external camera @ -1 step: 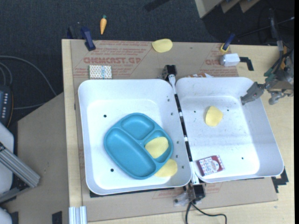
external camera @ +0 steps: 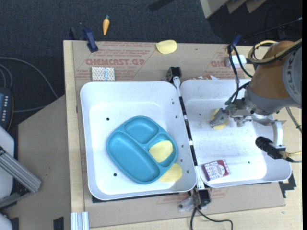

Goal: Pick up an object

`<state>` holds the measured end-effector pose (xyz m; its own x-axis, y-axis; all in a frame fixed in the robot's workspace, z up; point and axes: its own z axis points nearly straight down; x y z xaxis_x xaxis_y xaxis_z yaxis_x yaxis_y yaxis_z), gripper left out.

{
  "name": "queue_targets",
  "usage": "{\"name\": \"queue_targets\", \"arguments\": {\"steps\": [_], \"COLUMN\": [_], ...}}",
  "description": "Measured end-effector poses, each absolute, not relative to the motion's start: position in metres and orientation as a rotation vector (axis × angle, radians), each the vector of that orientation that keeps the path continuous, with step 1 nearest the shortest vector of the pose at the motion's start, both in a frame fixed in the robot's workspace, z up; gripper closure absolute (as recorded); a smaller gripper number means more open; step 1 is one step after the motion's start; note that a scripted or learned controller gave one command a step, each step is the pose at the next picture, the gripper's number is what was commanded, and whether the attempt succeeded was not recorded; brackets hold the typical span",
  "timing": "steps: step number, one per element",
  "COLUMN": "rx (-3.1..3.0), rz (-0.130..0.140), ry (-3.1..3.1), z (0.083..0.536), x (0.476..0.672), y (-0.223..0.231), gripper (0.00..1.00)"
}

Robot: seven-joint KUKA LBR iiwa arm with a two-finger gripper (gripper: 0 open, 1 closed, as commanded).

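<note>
My gripper (external camera: 218, 118) is low in the right bin (external camera: 249, 92), near its upper left part, with the arm coming in from the right. A small yellow piece (external camera: 219, 125) lies right at the gripper's tip, partly hidden by it. A red and white packet (external camera: 215, 169) lies at the front of the same bin. In the left bin (external camera: 96, 104) sits a blue divided plate (external camera: 134, 150) with a yellow piece (external camera: 161, 150) in one compartment. Another yellow piece (external camera: 171, 173) lies beside the plate.
A yellow object (external camera: 166, 46) lies on the bench behind the bins, with a patterned packet (external camera: 103, 73) and a blue clip (external camera: 89, 40) to its left. A black clamp (external camera: 173, 74) sits on the wall between the bins. A black fitting (external camera: 268, 147) hangs off the arm.
</note>
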<state>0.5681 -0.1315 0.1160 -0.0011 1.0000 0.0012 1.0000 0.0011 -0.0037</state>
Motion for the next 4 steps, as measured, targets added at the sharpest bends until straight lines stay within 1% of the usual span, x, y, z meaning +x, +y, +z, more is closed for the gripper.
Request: {"name": "queue_targets", "arguments": {"steps": [1, 2, 3, 4], "rx": [-2.223, -2.23, -2.225, -2.223], "rz": [-0.003, -0.006, 0.0, 0.001], "ry": [-2.225, -2.229, -2.221, -2.221], "z": [0.085, 0.098, 0.098, 0.097], "x": [0.604, 0.606, 0.551, 0.551], "y": [-0.115, -0.117, -0.142, -0.142], "gripper": [0.0, 1.0, 1.0, 0.0]}}
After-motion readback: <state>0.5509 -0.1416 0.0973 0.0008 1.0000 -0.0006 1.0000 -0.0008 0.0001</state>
